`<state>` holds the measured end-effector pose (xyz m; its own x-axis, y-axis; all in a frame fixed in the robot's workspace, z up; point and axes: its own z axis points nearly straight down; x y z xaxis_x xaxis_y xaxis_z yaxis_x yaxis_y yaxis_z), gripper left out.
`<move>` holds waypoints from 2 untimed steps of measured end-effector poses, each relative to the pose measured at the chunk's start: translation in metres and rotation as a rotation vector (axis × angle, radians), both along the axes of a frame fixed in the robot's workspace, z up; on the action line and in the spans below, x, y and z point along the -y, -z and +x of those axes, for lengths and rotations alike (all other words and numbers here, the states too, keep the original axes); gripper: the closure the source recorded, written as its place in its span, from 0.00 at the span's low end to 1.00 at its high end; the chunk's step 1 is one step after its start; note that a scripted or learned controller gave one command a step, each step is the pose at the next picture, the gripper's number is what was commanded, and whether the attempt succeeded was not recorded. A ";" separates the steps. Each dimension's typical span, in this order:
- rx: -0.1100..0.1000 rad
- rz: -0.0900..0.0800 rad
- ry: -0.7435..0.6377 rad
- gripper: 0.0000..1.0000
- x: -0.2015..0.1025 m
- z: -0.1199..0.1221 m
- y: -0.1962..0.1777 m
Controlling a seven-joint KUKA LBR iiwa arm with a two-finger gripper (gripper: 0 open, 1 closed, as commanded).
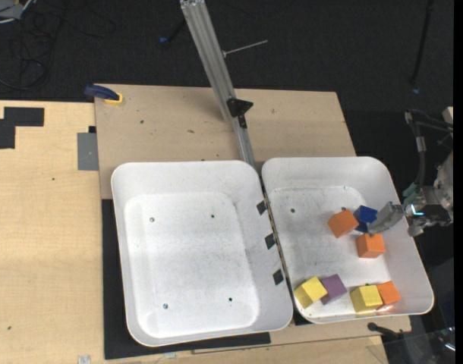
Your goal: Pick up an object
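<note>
The right bin [307,174] holds several small blocks. An orange block [342,223] and a blue block [364,215] sit close together right of its middle, with a second orange block [370,245] just below them. Along the front wall lie a yellow block [311,290], a purple block [334,286], another yellow block [366,298] and an orange block [388,293]. My gripper [383,218] reaches in over the right rim, low, right beside the blue block and just above the second orange block. I see nothing lifted off the bin floor.
The left bin [140,184] stands alongside, their rims meeting at a row of black clips [269,240]. A slanted metal rail [216,67] rises behind the bins. The arm's wrist and cables [433,203] hang past the right bin's right rim.
</note>
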<state>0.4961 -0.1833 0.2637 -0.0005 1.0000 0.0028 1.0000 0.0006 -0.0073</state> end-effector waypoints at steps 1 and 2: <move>0.004 -0.001 0.002 0.00 0.001 0.000 -0.002; -0.001 0.000 0.001 0.00 0.001 0.000 0.042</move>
